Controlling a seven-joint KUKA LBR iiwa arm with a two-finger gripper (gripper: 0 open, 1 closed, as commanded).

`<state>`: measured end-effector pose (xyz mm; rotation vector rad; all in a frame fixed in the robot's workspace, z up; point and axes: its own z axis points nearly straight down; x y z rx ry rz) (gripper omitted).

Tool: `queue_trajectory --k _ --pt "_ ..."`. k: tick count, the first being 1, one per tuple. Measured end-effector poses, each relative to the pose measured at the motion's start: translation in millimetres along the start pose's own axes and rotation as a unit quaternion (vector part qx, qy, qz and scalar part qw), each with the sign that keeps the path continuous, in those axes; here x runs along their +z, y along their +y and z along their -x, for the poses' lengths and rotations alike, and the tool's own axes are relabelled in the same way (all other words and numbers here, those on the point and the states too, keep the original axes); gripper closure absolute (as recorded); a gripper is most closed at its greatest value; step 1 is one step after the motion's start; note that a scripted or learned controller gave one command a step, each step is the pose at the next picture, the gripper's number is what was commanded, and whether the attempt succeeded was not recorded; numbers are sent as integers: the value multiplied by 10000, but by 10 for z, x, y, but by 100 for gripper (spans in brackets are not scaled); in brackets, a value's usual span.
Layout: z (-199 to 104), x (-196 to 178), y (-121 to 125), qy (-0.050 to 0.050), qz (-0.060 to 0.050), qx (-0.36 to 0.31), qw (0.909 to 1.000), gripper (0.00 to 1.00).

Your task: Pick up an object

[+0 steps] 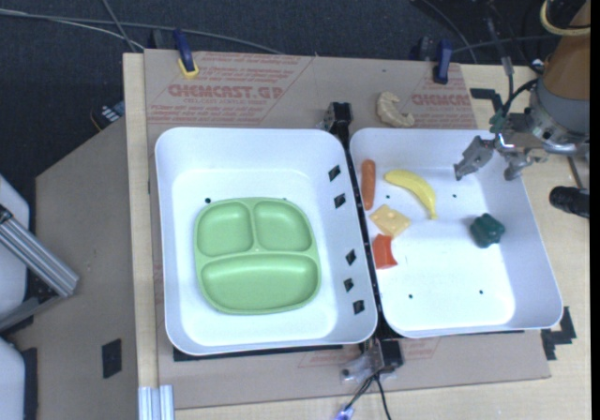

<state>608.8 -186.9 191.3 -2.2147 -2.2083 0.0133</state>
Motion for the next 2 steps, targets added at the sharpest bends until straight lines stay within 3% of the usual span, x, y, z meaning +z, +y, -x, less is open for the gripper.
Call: queue_trajectory --k 1,2 --pt "-5 -93 32 -17 76 -17 10000 0" --pt "-95 467 -2 -8 53 -18 10000 0"
